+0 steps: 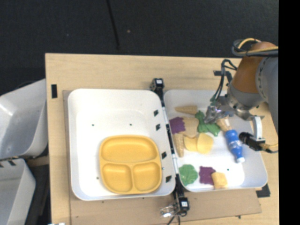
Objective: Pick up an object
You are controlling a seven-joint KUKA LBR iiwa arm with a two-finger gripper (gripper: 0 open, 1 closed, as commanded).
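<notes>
Front edge first: clamp hardware (174, 209) at the bench's near lip, right where the two bins meet. Just behind it, left bin (84, 111) carries a yellow divided tray (130, 164), three compartments, sitting toward the near-right corner. Right bin (253, 172) is the busy one: green round piece (188, 173), purple piece (206, 174) and a small yellow block (219, 179) along the near wall; yellow lumpy toy (200, 143) mid-bin, purple piece (176, 124) by the left wall, tan cone-ish piece (186, 109) at the far side, blue bottle (234, 144) lying w/ its long axis running near-to-far, cap end toward camera.

Now the arm: reaching in from the right, orange band up top, gripper (212, 115) down low over the far-middle of the right bin. Directly beneath and just camera-side of it lies a green leafy toy (206, 125), looks like the likeliest target, sprawled roughly left-right. Gripper tip appears to be at or touching that green piece, but can't tell the jaw state from here; wrist body blocks it. Nothing visibly lifted. Blue bottle sits just to the near-right, close enough to get nudged, I'd say. Pick not yet done, by my read.
</notes>
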